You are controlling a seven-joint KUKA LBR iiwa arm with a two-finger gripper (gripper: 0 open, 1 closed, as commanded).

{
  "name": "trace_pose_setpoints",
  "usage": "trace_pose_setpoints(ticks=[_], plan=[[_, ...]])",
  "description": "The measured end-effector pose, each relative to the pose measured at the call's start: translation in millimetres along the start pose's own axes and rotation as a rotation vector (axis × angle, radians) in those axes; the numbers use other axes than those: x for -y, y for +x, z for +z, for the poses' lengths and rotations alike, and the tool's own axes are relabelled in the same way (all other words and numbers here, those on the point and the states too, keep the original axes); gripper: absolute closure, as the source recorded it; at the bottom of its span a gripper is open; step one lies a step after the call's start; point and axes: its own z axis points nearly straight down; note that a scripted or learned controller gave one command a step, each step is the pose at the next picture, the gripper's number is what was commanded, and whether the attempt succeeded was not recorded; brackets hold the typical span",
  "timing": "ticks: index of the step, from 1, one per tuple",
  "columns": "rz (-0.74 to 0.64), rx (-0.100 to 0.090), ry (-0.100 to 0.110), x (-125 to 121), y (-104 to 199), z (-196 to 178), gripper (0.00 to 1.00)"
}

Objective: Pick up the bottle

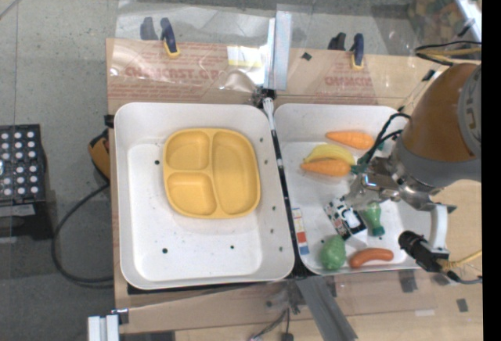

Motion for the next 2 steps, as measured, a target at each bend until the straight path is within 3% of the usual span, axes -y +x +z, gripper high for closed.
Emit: trace_pose_setpoints(ticks=[1,2], plan=[[-0.01,0.002,0.0,-8.5,-68.7,0.1,1.0],[-0.01,0.002,0.0,-8.6,-68.6,0.0,0.0]])
